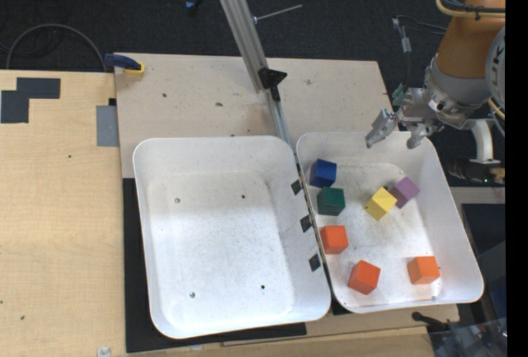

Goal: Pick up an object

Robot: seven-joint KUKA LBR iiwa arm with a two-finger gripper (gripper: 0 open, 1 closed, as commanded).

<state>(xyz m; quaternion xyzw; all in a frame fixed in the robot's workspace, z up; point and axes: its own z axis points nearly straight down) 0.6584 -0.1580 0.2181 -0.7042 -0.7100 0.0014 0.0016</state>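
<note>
Right bin point(462, 248): cubes (seven) point(382, 204) below hand point(398, 131).

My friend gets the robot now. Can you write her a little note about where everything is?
Gripper: over the far rim of the right bin, jaws look open, holding nothing.
In that bin: blue cube, green cube, yellow cube touching the purple cube, and three orange cubes.
Done: nothing picked yet.
Left: lower, grab one cube, lift.
</note>
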